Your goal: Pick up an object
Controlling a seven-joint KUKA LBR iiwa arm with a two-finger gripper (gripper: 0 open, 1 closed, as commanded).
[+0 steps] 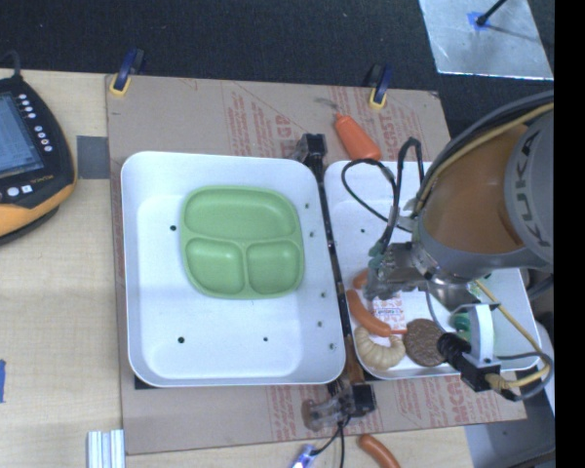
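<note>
One fixed overhead cam, angled down (slight slant) on bench w/ both white bins (136,261); arm (487,203) enters from view's right, mid-range framing.

Grey KUKA arm (487,193), broad orange band, white lettering at 3 o'clock. Black cables looped at 10 o'clock. White-and-black fitting with green spot at 6 o'clock.

White letters reading "KUK" stand on the arm's orange band (541,203). Red printing runs along the edges of the cardboard sheet (273,115) but is too small to read.
</note>
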